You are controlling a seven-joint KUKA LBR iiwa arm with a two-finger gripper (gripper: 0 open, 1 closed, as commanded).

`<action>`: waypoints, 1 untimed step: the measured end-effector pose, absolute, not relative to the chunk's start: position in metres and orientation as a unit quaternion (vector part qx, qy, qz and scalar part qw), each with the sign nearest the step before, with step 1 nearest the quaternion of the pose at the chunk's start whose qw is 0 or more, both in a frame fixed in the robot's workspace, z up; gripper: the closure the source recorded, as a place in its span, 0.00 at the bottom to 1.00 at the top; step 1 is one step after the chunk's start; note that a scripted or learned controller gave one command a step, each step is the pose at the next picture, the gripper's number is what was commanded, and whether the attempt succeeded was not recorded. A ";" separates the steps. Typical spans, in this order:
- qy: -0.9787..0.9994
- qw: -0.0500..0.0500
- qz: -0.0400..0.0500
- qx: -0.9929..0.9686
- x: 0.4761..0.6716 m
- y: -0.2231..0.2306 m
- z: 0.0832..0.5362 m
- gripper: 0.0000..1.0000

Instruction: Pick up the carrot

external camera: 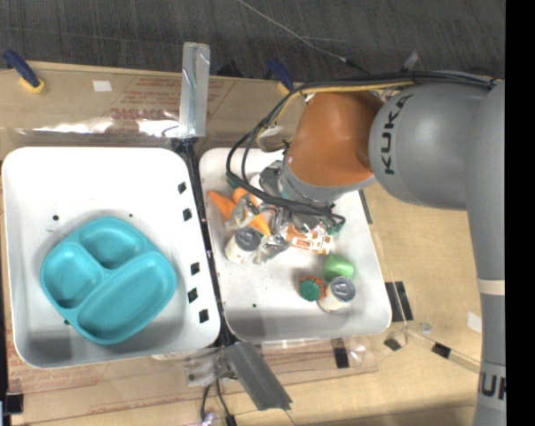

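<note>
The carrot [224, 204] is a small orange piece lying in the upper left part of the right bin [276, 313]. My gripper [265, 227] hangs below the orange wrist band and reaches down just right of the carrot, among a cluster of small items. The arm's grey and orange body covers the bin's upper right part. Whether anything is in the gripper's grasp is hidden by the clutter around it.
A green ball [339, 267], a small red and green piece [311, 287] and a round pale object [339, 293] lie at the right bin's lower right. A teal divided plate [107, 278] sits in the left bin [36, 176]. A black divider runs between the bins.
</note>
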State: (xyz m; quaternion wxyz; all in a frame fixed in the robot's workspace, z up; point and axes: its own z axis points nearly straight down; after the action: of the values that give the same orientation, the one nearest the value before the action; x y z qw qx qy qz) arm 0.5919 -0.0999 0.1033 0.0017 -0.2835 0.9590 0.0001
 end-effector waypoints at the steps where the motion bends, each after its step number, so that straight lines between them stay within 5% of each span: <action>1: 0.940 0.004 -0.001 -0.340 0.558 -0.033 0.196 1.00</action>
State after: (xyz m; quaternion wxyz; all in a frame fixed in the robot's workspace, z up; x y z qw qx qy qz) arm 0.5583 -0.0331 0.1961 0.0045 -0.3400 0.9404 -0.0011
